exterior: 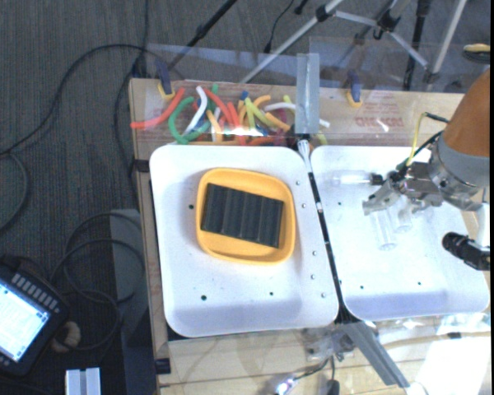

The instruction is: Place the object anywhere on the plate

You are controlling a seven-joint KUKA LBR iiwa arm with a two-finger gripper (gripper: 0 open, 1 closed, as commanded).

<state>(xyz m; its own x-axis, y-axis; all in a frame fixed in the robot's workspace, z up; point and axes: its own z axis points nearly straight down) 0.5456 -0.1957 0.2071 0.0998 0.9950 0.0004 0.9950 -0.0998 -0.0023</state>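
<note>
A dark grey ribbed rectangular block (242,214) lies flat in the middle of the yellow plate (207,246), which sits in the left white bin (230,307). My gripper (381,218) hovers over the right white bin (412,290), well to the right of the plate and apart from the block. Its pale fingers (373,203) point toward the bin's floor and stand open with nothing between them.
A bundle of coloured cables (218,115) lies on the bench behind the left bin. A metal post (308,97) rises at the back between the two bins. The divider edge (321,220) separates the bins.
</note>
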